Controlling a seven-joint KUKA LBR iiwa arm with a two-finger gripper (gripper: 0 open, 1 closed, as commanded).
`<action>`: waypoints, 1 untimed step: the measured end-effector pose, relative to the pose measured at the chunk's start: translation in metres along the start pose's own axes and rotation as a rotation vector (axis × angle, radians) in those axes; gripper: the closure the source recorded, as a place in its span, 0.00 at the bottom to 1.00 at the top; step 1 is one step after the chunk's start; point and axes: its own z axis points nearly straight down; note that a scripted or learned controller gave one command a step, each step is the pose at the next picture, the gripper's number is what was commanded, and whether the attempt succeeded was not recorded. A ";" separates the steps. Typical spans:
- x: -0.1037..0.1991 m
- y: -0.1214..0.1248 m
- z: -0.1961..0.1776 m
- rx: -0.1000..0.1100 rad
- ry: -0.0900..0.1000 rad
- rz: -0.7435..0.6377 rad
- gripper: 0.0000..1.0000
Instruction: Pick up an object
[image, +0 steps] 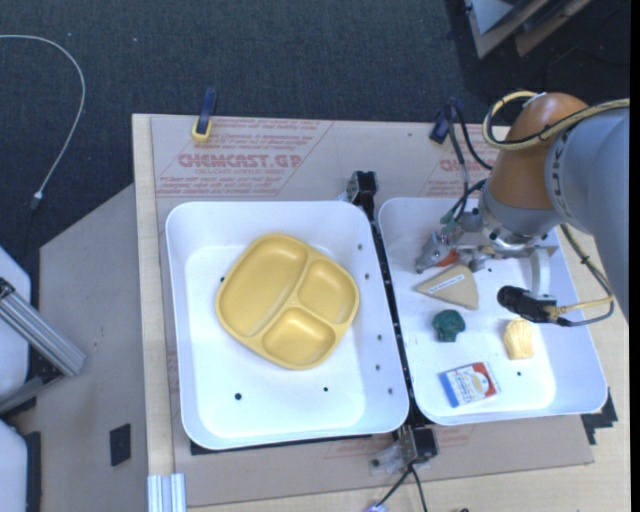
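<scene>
My gripper (450, 258) hangs low over the back of the right bin (580, 395), open, its fingertips (432, 258) just above the far edge of a tan wedge-shaped block (452, 290). Nothing is held between the fingers. In front of the wedge lies a small dark green lump (448, 325). A pale yellow piece (519, 339) rests to its right. Near the bin's front edge is a small red, white and blue packet (468, 384).
The left bin (200, 400) holds a yellow divided plate (288, 300) at its middle. The grey arm with its orange band (530, 150) reaches in over the right bin's back right corner. A narrow black divider (390, 300) separates the bins.
</scene>
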 end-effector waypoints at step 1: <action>0.000 0.001 -0.012 -0.004 0.000 0.000 1.00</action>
